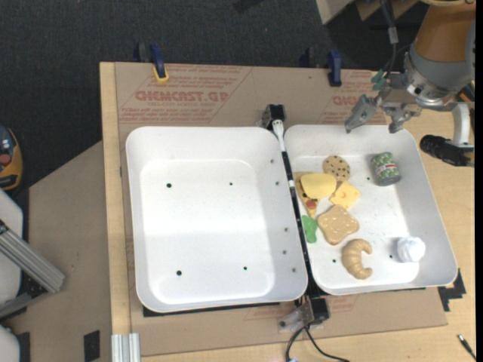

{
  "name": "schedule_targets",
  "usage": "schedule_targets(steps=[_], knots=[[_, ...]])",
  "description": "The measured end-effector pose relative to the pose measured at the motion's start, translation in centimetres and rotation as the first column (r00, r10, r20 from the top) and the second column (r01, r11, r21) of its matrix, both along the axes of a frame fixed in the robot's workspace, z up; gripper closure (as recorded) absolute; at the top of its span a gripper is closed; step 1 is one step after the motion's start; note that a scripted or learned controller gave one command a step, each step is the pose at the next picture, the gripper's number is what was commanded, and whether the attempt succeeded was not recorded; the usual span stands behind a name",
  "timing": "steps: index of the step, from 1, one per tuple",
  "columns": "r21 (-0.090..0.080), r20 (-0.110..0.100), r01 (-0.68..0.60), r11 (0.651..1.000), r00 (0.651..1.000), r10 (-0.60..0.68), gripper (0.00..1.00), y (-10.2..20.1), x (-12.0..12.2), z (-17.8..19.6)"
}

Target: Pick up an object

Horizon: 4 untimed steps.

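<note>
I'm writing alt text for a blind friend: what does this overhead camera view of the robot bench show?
A grey and orange robot arm holds its open claw above the far edge of the right white bin, gripping nothing. That bin holds a cookie, cheese wedges, toast, a croissant, a green can and a white bottle. The left bin sits beside it.

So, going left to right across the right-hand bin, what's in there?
Green piece, yellow wedge, toast slice, croissant, green can, white cap. The cookie and cheese overlap others in the order, so they're omitted.
</note>
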<state>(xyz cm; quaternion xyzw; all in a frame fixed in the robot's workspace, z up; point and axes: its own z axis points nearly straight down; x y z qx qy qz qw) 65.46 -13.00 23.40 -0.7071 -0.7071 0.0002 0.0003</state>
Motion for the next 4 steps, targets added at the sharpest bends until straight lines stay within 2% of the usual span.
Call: schedule_targets(steps=[1,2,3,4], knots=[[0.004,-0.013,-0.002,1.0,1.0,0.002,0.0,3.1,-3.0,-11.4],[0.0,0.011,0.0,1.0,1.0,0.0,0.0,3.4,-1.5,-14.5],[0.002,-0.004,0.002,1.0,1.0,-0.002,0.0,3.2,-7.7,-14.9],[-0.001,0.003,0.001,1.0,1.0,-0.001,1.0,3.2,-7.4,-13.9]])
